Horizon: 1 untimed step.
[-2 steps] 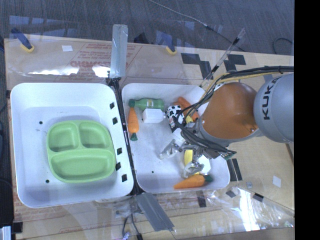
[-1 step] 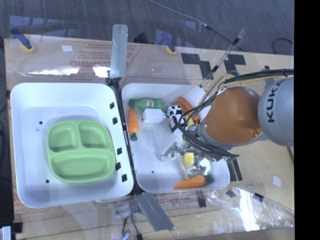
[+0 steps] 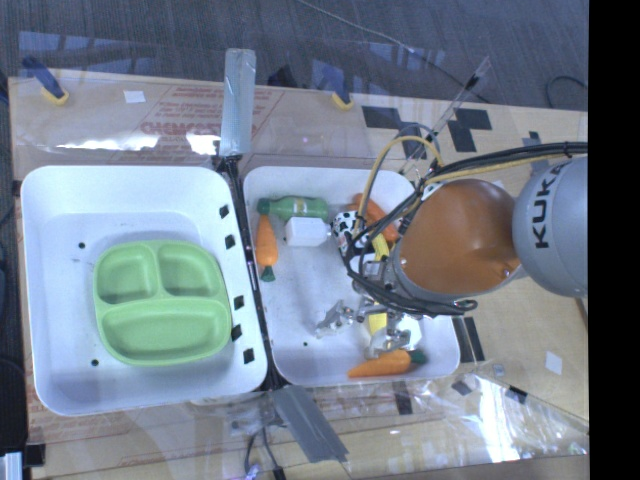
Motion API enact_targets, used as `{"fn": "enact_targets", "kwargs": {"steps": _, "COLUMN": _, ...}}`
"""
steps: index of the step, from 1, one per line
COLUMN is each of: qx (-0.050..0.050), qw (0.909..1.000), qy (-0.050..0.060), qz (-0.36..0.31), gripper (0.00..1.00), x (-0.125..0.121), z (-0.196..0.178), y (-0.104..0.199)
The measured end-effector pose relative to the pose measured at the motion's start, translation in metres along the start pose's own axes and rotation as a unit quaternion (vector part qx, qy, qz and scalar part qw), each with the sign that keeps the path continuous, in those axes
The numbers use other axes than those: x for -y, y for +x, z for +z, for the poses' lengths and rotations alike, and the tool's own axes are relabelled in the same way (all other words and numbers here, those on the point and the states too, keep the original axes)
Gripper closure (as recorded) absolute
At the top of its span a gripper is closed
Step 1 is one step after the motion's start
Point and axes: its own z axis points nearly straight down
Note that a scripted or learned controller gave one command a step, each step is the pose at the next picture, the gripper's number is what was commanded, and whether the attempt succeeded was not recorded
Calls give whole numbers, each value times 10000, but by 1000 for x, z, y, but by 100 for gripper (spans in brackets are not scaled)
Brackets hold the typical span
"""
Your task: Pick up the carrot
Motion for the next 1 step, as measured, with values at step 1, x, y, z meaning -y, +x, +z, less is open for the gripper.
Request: {"fn": "enact_targets", "kwargs": {"steps": 1, "qx": 20, "qw": 9878, "qy": 80, "qz": 1553, "gripper": 0, "x": 5, "z": -4, "y": 12}}
